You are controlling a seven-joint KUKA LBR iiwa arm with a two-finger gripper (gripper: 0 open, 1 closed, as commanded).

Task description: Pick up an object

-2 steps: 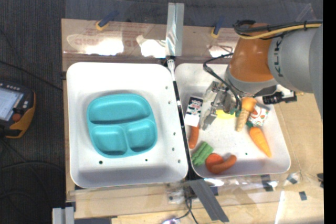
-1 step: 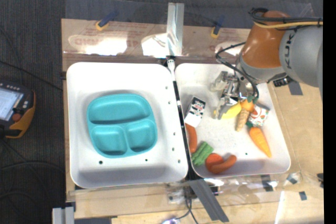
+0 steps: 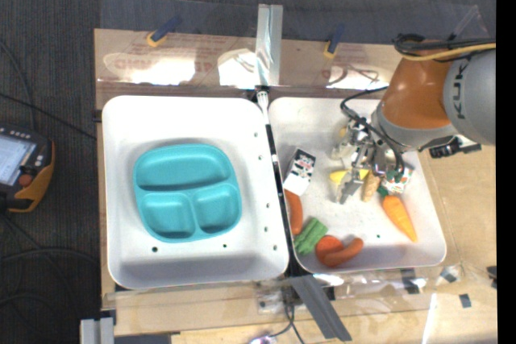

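Orange carrot (image 3: pixel 400 217) flat in rt bin, tip toward near edge, red sausage (image 3: pixel 339 250) near front

a wooden bench (image 3: pixel 121 298) bears two white bins, left (image 3: pixel 121 125) and right (image 3: pixel 427 242), touching side by side.

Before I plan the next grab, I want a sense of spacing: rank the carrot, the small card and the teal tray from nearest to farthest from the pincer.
1. Carrot, just right of and below the pincer in the right bin.
2. Small card, to its left by the divider.
3. Teal tray, far left in the other bin.
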